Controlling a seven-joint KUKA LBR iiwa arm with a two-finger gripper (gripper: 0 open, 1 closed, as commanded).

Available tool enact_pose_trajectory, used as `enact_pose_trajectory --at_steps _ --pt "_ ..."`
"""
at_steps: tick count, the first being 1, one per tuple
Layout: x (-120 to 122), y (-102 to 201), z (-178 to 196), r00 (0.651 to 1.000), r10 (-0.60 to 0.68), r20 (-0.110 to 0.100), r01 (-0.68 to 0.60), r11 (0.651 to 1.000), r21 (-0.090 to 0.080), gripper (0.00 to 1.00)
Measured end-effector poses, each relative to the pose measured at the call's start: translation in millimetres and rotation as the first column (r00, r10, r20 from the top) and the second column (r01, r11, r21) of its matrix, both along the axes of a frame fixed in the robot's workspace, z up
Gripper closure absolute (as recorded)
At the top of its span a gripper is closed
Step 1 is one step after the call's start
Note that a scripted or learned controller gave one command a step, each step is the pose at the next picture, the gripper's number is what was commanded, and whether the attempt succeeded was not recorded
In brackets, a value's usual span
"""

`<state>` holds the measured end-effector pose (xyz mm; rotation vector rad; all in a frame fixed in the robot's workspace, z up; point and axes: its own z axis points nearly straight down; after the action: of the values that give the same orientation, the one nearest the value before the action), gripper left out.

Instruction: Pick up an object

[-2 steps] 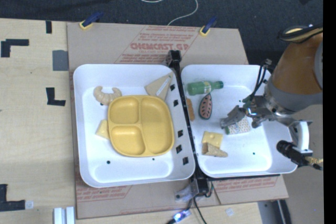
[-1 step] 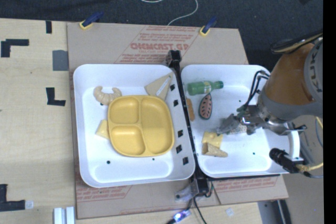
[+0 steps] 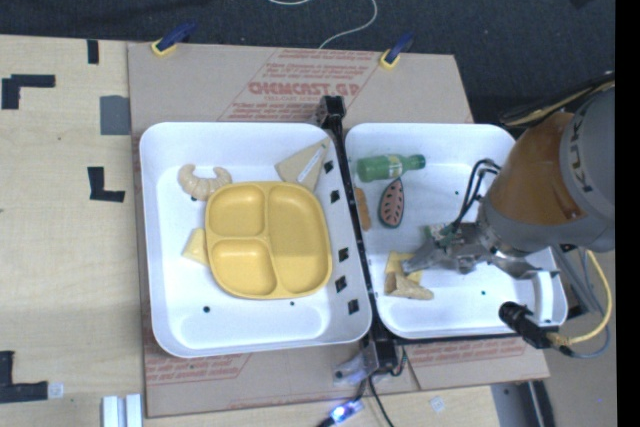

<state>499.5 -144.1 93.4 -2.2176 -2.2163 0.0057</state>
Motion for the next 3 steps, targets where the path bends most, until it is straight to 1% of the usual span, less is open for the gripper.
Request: enact_pose_trajectory --at_steps 1,2,3 --pt "1.5 1.5 -7.1 1.0 0.002 0.008 -0.002 1.0 0.001 0.0" --pt "3.9 2.0 6.1 1.0 0.003 0.015 -0.003 1.0 0.001 1.0" --pt "7.2 -8.0 57.8 1.0 0.001 0.01 -0.001 1.0 -0.003 1.0"
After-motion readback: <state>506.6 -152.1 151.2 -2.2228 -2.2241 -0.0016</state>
